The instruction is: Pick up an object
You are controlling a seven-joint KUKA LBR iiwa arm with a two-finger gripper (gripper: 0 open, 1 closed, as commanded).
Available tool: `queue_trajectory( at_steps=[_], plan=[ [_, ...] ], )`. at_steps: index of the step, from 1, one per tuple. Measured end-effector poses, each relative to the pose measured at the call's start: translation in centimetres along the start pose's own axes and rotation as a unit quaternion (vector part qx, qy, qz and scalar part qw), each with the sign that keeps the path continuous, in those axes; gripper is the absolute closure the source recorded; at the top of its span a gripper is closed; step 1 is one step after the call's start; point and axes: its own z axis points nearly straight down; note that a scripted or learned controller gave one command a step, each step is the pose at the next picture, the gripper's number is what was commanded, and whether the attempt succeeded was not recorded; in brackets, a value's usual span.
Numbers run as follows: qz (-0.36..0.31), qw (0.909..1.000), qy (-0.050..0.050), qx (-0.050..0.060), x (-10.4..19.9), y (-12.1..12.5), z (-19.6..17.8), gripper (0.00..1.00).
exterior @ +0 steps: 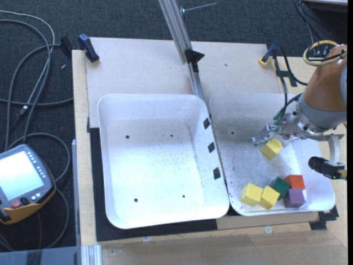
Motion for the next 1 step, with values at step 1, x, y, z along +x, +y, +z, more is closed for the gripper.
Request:
queue_trajectory(
  at_steps=[1],
  plan=[
    [0.001,1.0,-0.001,-0.002,0.08,0.16,0.97,0.0]
  ],
)
